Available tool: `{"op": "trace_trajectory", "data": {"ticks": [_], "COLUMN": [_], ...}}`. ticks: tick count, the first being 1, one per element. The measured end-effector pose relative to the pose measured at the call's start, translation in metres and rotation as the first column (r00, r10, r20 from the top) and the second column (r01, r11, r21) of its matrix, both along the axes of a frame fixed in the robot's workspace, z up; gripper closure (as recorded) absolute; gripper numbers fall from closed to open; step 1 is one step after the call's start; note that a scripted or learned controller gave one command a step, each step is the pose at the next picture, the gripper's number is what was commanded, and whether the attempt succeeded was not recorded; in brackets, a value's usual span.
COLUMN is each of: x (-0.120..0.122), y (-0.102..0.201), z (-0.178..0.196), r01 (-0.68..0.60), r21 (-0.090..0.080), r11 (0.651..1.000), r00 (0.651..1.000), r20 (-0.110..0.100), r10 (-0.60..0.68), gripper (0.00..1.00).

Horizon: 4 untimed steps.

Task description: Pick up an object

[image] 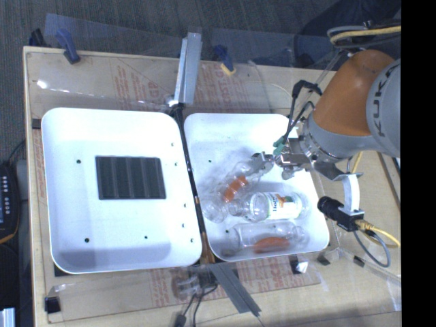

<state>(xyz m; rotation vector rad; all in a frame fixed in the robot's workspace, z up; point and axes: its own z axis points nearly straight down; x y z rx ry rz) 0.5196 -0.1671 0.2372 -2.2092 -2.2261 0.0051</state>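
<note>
Seen from above: a pale wooden bench on dark carpet, bearing two shallow white bins side by side, the left bin holding a dark ribbed rectangular panel, the right bin holding three clear plastic bottles. Reaching in from the right over that bin's far right corner, the grey-and-orange arm, its gripper above an orange-marked bottle; whether the claw is apart or together, impossible to tell. Nearer the front, a white-labelled bottle and, along the front wall, a bottle with an orange strip.
</note>
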Motion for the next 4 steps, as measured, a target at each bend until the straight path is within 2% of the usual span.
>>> {"op": "trace_trajectory", "data": {"ticks": [1, 2, 3, 4], "x": [0.031, 0.109, 0.111, 0.138], "y": [0.016, 0.015, 0.017, 0.092], "z": [-0.124, -0.146, -0.133, -0.039], "r01": [-0.014, -0.175, -0.18, -0.223], "r21": [0.001, -0.001, 0.0, -0.002], "r11": [1.0, 0.984, 0.984, 0.975], "r00": [1.0, 0.984, 0.984, 0.975], "r20": [-0.002, 0.003, 0.006, 0.005], "r10": [0.014, 0.175, 0.18, 0.223], "gripper": [0.0, 0.0, 1.0, 1.0]}}
